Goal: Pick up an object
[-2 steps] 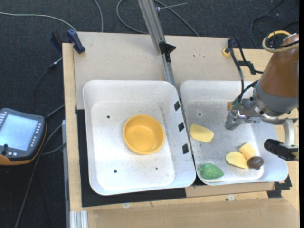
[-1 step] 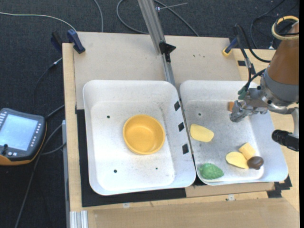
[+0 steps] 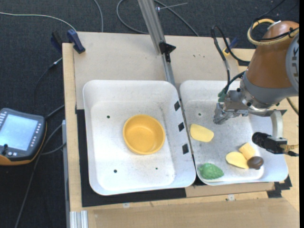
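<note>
Your two white bins (image 3: 95, 127) sit on a beige bench above dark carpet. The gripper (image 3: 219, 118), its opening impossible to tell, hovers just beyond the yellow piece (image 3: 201, 133) in the right bin (image 3: 204, 91). No writing is legible.

In the right bin (image 3: 190, 91), a pale yellow flat piece (image 3: 201, 133) lies near its left wall. A green lump (image 3: 210, 171) sits at its front edge; another yellow piece (image 3: 236, 160), a yellow block (image 3: 247, 150) and a brown ball (image 3: 255, 163) cluster at its front right.
</note>
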